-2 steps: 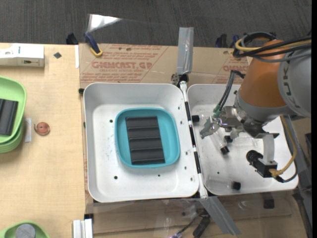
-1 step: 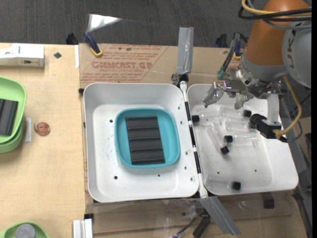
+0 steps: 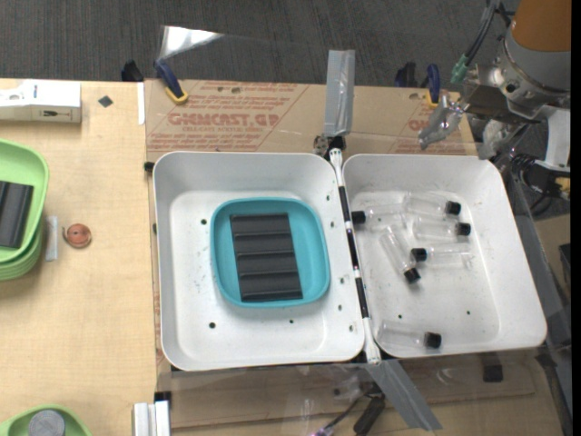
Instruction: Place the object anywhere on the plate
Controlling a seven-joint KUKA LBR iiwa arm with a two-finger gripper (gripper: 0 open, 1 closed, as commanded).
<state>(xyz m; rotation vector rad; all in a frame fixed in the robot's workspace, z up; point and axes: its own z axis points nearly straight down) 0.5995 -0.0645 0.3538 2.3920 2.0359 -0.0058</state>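
A teal square plate (image 3: 223, 248) lies in the left white bin (image 3: 182, 334), with a dark ribbed block (image 3: 265, 256) resting on its middle. Several clear plastic vials with black caps (image 3: 416, 255) are scattered over the floor of the right white bin (image 3: 508, 316). One of them (image 3: 432, 340) lies near that bin's front edge. My gripper (image 3: 442, 122) hangs above the back rim of the right bin, up and away from the vials, under the grey wrist with the orange band (image 3: 545, 12). Nothing shows in it.
A cardboard sheet (image 3: 236, 112) lies behind the bins, with a grey post (image 3: 339, 89) standing between them. On the wooden bench at the left sit a green tray (image 3: 27, 175), a white box (image 3: 41, 101) and a small orange disc (image 3: 78, 234).
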